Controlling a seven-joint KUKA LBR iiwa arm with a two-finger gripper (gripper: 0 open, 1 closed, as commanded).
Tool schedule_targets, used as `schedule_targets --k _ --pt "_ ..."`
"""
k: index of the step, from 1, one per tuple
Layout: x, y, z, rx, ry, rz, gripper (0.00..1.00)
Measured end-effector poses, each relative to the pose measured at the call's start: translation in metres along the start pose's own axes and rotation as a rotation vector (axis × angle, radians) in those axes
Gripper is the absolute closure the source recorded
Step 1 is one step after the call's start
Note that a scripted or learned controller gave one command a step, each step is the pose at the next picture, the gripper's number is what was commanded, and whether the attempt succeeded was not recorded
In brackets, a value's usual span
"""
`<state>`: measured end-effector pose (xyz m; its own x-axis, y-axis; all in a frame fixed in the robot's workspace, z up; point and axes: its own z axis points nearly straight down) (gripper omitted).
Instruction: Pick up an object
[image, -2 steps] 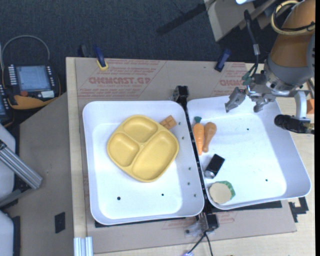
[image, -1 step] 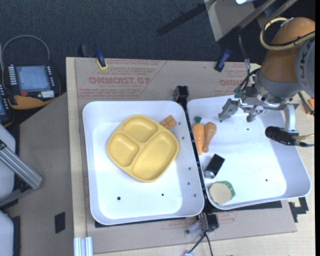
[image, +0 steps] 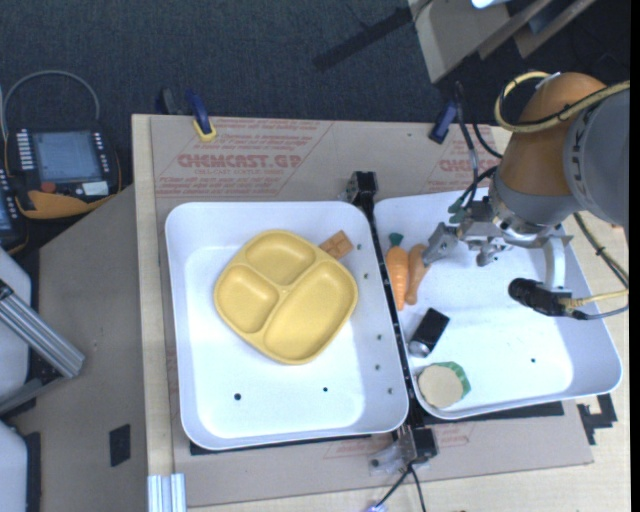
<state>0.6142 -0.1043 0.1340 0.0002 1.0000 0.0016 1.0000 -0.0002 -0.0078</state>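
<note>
Grey claw (image: 462, 243) — above right bin (image: 590, 345), near carrots (image: 402, 275)

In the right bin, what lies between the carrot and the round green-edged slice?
A small black block lies between the carrot and the round slice, near the right bin's left wall, seen in the camera view.
</note>
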Motion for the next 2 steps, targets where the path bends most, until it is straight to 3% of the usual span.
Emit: schedule_targets --k 1,2 --pt "0.002 0.004 0.044 -0.010 0.004 -0.001 0.00" --pt "0.001 0.006 0.031 -0.023 -0.003 -0.002 1.00"
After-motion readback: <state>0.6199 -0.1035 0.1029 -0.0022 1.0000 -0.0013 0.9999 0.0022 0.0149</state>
